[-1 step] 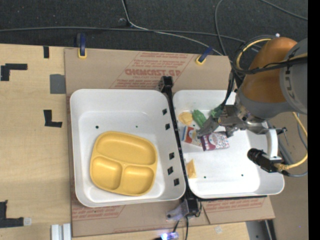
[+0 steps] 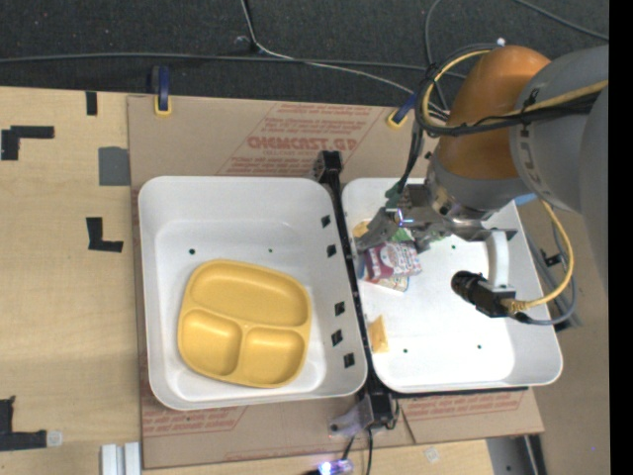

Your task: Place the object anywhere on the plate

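Jaws [image 2: 394, 228] sit low in the right bin [image 2: 495, 364], touching the pouch [image 2: 391, 263]; their spread is unclear.

Two shallow white bins [image 2: 158, 206] sit side by side: one yellow divided plate [image 2: 244, 322] (three compartments), one crinkled snack packet [image 2: 391, 263], one small yellow piece [image 2: 378, 333].

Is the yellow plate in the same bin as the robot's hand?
No, the yellow plate lies in the left bin, while the gripper is over the right bin by a small packet.
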You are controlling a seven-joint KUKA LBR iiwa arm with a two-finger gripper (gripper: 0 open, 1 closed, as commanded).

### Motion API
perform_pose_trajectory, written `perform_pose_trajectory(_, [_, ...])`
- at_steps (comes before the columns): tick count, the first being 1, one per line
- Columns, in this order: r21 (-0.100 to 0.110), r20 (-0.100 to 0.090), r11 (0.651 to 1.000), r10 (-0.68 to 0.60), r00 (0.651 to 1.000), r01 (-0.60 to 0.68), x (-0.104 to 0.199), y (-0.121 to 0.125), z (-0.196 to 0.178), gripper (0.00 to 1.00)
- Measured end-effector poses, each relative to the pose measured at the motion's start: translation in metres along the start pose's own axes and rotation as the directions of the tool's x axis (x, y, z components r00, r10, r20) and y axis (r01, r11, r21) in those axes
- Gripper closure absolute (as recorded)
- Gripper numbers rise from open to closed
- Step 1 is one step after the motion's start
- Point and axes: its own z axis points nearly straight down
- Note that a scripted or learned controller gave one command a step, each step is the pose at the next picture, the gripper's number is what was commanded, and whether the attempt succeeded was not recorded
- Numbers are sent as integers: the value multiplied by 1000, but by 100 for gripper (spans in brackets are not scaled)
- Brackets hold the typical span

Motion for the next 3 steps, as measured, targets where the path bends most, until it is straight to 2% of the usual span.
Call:
perform_pose_trajectory(2, [0,0,1000,0,1000,0,84,46,-7,100])
perform_pose_trajectory(3, [1,2,1000,2,1000,-2,137,64,10,100])
